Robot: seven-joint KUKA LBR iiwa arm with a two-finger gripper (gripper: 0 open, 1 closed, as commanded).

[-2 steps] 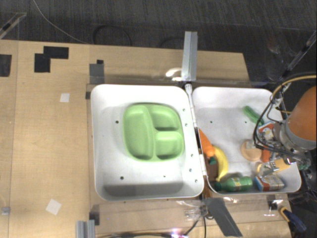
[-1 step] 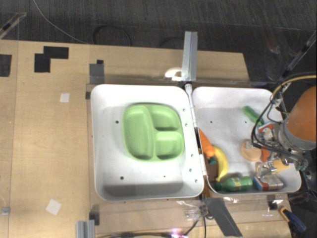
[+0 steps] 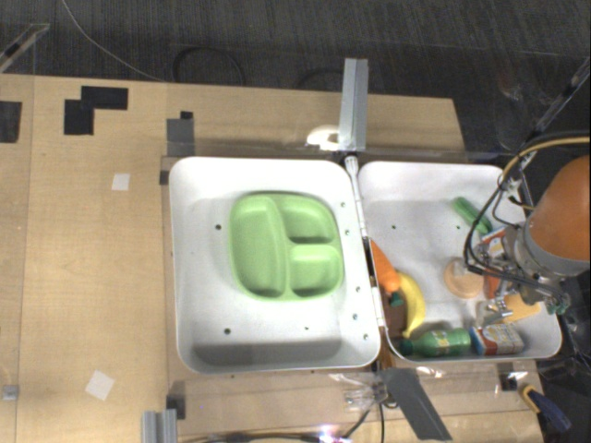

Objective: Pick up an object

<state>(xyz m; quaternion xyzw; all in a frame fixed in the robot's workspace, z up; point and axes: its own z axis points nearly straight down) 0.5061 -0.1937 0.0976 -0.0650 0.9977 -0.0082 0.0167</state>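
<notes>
Gripper [image 3: 500, 305] low in right bin [image 3: 416, 192] nr banana [image 3: 412, 303], jaw state prob. hidden, can't tell.

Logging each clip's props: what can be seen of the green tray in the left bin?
The green tray is a pale green, plastic-looking plate with rounded corners and three compartments: one long one on the left and two smaller ones on the right. It lies flat, right way up, near the middle of the left bin, slightly turned. Nothing lies in it and nothing else touches it.
</notes>
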